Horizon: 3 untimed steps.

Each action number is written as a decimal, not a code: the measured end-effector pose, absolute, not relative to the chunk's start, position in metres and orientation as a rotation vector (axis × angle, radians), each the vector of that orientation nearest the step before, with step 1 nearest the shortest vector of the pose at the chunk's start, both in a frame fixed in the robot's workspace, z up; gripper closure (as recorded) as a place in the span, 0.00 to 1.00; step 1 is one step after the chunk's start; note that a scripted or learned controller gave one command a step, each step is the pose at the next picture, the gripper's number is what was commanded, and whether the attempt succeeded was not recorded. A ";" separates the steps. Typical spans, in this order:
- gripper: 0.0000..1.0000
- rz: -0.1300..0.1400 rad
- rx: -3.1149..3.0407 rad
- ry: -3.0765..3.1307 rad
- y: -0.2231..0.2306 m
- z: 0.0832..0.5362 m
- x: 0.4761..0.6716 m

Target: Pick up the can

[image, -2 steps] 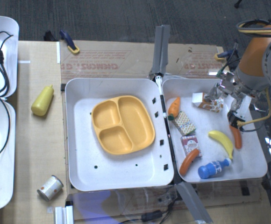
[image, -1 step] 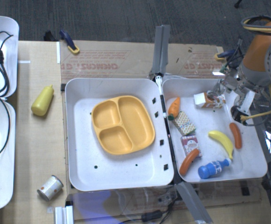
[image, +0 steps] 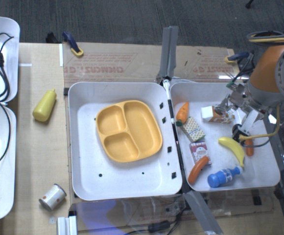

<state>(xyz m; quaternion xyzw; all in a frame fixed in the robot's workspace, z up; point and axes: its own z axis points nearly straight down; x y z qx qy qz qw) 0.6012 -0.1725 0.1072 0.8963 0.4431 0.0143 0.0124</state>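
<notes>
Whether the gripper is open or closed cannot be told; it is hovering over the right bin beside a white block. The can is lying on its side on the bench, outside the left bin, near its front-left corner. A yellow plate is sitting in that bin.

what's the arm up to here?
The arm is reaching in over the right bin, with its gripper low near the bin's back right, beside a white block. The can it should pick lies on its side outside both bins, on the bench at the front left, untouched. The left bin holds a yellow divided plate; the right one has a banana, a blue bottle, a carrot and small packets.
</notes>
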 end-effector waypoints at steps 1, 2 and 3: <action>0.00 0.014 2.825 1.375 -0.198 0.095 0.656; 0.00 0.012 2.827 1.375 -0.198 0.093 0.656; 0.00 -0.007 2.953 1.084 -0.185 0.088 0.609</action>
